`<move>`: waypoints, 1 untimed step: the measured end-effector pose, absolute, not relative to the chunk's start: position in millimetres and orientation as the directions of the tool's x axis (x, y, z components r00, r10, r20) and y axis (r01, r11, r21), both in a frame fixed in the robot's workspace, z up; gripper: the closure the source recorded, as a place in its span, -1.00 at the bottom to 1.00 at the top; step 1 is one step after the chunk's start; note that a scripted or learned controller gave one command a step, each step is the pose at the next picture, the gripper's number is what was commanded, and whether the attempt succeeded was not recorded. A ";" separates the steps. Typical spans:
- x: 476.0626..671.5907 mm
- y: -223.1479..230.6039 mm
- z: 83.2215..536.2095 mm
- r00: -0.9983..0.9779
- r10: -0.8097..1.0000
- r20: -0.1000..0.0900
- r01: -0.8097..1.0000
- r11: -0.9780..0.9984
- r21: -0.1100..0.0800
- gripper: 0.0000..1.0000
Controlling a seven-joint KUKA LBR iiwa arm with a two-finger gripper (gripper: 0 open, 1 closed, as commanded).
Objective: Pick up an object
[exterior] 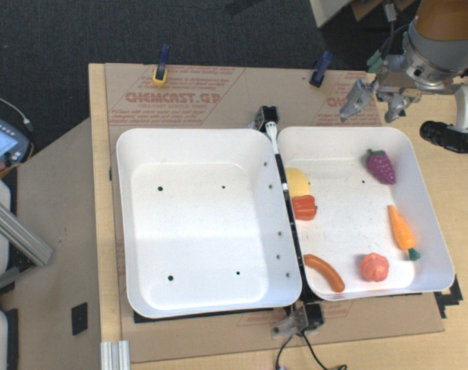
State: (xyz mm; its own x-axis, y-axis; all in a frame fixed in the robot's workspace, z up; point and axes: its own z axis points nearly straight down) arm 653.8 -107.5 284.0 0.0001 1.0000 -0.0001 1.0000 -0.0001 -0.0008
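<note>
My gripper (375, 106) hangs above the far edge of the right bin (349, 160), its two fingers spread apart with nothing between them. In that bin, purple grapes (380, 166) lie at the back right, just below the gripper. A yellow piece (296, 180) and a red pepper (304, 206) rest against the left wall. An orange carrot (401, 230) lies along the right side. A red tomato (375, 267) and an orange sausage (324, 272) sit near the front.
The left bin (195, 222) adjoins the right one along a black-clipped seam (280, 183). Both sit on a cardboard sheet (187, 91) held by a yellow clamp (161, 68) and a blue clamp (321, 68).
</note>
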 end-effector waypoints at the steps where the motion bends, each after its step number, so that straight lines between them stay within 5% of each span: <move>1: 654.5 -107.3 295.2 -0.001 1.000 -0.001 1.000 0.001 0.003 1.00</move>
